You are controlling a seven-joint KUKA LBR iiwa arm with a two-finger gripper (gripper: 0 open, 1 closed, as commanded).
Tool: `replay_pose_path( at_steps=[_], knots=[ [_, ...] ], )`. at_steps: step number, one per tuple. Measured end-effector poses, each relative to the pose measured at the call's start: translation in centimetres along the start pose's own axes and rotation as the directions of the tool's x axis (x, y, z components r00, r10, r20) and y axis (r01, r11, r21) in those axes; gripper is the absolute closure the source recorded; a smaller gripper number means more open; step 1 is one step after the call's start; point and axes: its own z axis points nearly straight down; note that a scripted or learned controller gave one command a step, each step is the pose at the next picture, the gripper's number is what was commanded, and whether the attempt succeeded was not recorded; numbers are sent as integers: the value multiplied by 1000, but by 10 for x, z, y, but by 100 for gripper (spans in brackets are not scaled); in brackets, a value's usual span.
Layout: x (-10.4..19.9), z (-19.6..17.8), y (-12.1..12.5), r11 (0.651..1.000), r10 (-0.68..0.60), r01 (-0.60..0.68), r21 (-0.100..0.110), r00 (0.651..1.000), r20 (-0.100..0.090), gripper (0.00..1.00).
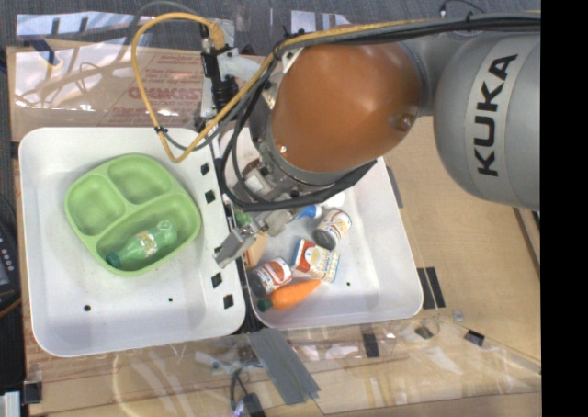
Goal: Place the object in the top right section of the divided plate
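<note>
A green divided plate (133,211) lies in the left white bin (55,305). A small green bottle (147,243) rests in the plate's large lower section, and its two upper sections hold nothing. My gripper (241,239) hangs low over the left edge of the right bin (390,273), close to the wall between the bins. The orange wrist (340,107) hides most of it. Loose items lie just right of the gripper: a red and white can (273,274), an orange carrot (296,294), a small carton (317,262) and another can (335,222).
Black and yellow cables (170,84) loop from the wrist over the back of the left bin. The arm's grey body (487,112) covers the back right of the bench. Tape and plastic sheeting (276,365) lie along the front edge.
</note>
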Motion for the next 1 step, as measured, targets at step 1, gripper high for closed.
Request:
replay_pose_path(
  at_steps=[1],
  knots=[
    [34,39,2,917,-398,398,-2,917,4,0]
  ],
)
